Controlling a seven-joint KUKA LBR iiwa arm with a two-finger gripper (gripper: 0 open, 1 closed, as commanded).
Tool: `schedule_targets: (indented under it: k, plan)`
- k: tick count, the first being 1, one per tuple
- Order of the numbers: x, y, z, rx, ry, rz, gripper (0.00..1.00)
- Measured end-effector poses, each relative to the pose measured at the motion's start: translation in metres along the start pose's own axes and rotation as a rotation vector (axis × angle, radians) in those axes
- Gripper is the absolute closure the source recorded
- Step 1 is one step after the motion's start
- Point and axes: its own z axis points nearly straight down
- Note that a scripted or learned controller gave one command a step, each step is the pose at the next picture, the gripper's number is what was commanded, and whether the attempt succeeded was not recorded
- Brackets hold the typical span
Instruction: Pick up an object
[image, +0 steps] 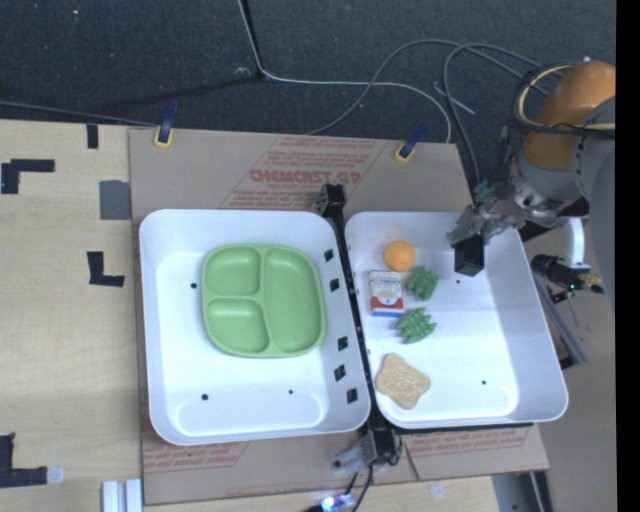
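From the camera above the desk (60, 300), two shallow white bins sit side by side on a sheet of brown cardboard (300, 175). The left bin (170, 400) holds a pale green divided plate (263, 300) with three compartments, lying flat near the bin's middle. The right bin (500, 380) holds five small things, all toward its left half: an orange ball (399, 256) nearest the far wall; just below it a small carton (386, 293) with a red and white face; a dark green leafy piece (422, 283) just beside the carton on its right; a second green leafy piece (414, 325) below that one; and a tan, bread-like slice (401, 381) lying flat nearest the front wall, apart from the rest.

The cardboard carries red print; the large line reads roughly "CHEMCAST GP", and the smaller lines are too fine to read. The carton's face has printing too small to make out. Two blue and yellow clips (165, 132) pin the cardboard's far edge.

The pincer (469, 256) hangs over the far part of the right bin, to the right of the orange ball and apart from it. It shows as a dark block below the grey wrist; whether it is wide or narrow I cannot tell. Nothing is seen between its tips, and it touches none of the five things.
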Motion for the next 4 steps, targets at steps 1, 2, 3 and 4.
schedule_targets:
  k: [1, 2, 3, 4]
  plan:
    - [0.002, -0.006, -0.060, 0.001, 0.000, 0.000, 1.00]
    - [0.004, -0.004, -0.124, -0.001, -0.001, 0.000, 1.00]
    - [0.005, -0.004, -0.120, 0.004, -0.001, 0.000, 1.00]
    - [0.057, -0.021, -0.125, 0.005, 0.001, -0.003, 1.00]
